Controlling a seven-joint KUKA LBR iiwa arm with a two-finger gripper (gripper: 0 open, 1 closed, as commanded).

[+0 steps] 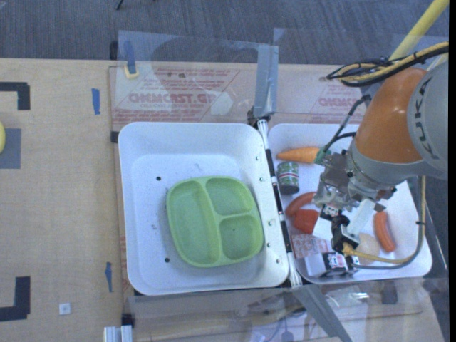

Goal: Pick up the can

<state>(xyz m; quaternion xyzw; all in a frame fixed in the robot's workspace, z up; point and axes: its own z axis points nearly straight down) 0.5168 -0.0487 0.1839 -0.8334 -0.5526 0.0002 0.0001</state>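
Observation:
The can [288, 177] is small, with a dark top and a green label. It stands upright in the right bin [420, 258], close to that bin's left wall. My gripper [329, 209] hangs over the middle of the right bin, to the right of the can and a little nearer the front, apart from it. The wrist and the orange band hide most of the gripper from above. A red rounded item [303, 216] lies just left of the gripper, between it and the bin's left wall.
An orange carrot [299, 154] lies behind the can. A reddish sausage [384, 231] rests at the right, and a pale printed packet [308, 246] at the front. The left bin [142, 162] holds a green divided plate [215, 220].

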